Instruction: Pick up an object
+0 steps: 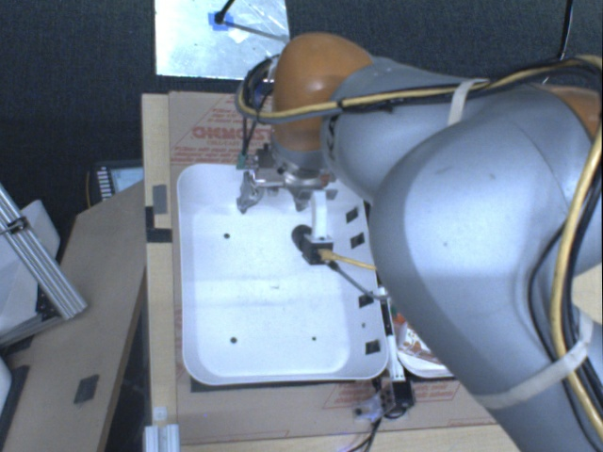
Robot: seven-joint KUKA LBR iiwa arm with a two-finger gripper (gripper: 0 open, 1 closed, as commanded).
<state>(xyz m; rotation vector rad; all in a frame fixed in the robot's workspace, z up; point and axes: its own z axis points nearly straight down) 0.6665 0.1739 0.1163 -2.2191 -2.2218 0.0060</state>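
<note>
The gripper (273,194) is hovering by the white bin's (203,252) far rim, spread impossible to tell, while an orange-printed object (413,339) is peeking out well apart, past the near-right corner, under the arm (471,205).

A white bin (203,281) sits on brown cardboard (191,111), with a silvery sheet (193,26) beyond it.

Big grey arm (471,215), smooth rounded shells, soft shine. Glossy orange band (316,78) above wrist, dome-shaped. Thin yellow cable (396,97) along top of arm, looped round orange band; another run down right side. Pale strap (459,102) tying cable to grey shell. Small dull-metal gripper (273,196) under wrist, dark wiring beside it.
</note>
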